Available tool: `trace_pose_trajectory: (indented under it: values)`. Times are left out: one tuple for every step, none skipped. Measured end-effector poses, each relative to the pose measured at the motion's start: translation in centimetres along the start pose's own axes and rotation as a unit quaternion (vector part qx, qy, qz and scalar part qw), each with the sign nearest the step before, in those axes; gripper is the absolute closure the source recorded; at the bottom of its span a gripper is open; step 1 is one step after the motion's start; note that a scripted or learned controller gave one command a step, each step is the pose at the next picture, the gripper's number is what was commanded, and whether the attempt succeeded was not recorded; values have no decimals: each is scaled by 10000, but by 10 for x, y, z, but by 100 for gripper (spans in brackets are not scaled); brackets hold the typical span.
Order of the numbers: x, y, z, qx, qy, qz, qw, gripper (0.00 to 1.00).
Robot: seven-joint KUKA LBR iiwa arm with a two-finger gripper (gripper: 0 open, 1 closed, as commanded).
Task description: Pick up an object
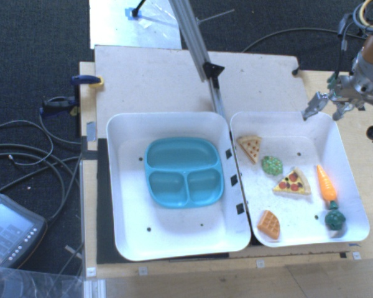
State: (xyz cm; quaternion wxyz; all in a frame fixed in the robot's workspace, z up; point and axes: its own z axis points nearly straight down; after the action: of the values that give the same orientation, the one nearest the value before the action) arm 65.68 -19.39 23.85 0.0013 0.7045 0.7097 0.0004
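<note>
My gripper (326, 108) hangs over the far right corner of the right bin (347, 160), its two fingers spread open with nothing between them. Below it in that bin lie toy foods: a small pizza wedge (250, 147), a green round piece (272, 165), a pizza slice with red dots (293, 183), an orange carrot (326, 183), a dark green broccoli (334, 218) and a waffle piece (268, 224). All lie apart from the gripper.
The left bin (127, 197) holds a blue divided plate (184, 171). A grey pole (193, 33) slants across the back of the bench. Cables and a teach pendant (9, 225) lie on the floor at left.
</note>
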Motion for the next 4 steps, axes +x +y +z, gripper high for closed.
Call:
trace_pose_trajectory:
  values:
    - [0, 0, 0, 4, -3, -4, 10000, 0]
    - [-1, 4, 42, 16, 1, -6, 10000, 0]
    - [8, 0, 95, 23, 7, -2, 10000, 0]
    - [9, -1, 147, 23, 6, -4, 10000, 0]
